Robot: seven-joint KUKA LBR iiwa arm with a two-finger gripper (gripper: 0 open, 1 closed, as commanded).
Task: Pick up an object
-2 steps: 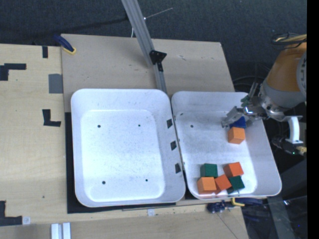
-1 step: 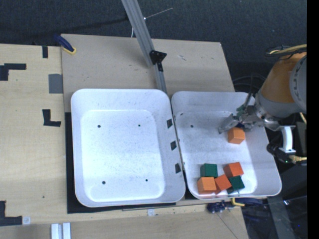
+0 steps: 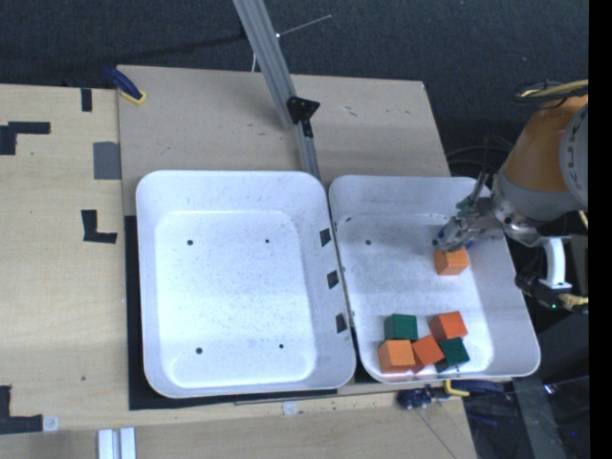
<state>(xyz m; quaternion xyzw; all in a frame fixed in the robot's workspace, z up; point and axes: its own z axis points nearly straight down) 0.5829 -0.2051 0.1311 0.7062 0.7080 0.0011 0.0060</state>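
Observation:
My gripper (image 3: 453, 241) reaches into the right bin (image 3: 382, 187) from the right, near its far right side. An orange block (image 3: 451, 261) sits directly under the gripper's tip, touching it or very close to it. Whether the block rests on the bin floor or hangs lifted is unclear from this angle. A cluster of several orange and green blocks (image 3: 424, 342) lies at the near end of the same bin, well apart from the gripper.
The left bin (image 3: 143, 204) stands beside the right one, their rims touching. A slanted metal bar (image 3: 271, 51) runs from the top of the view down to the gap between the bins. The arm's orange band (image 3: 535, 156) is at the right edge.

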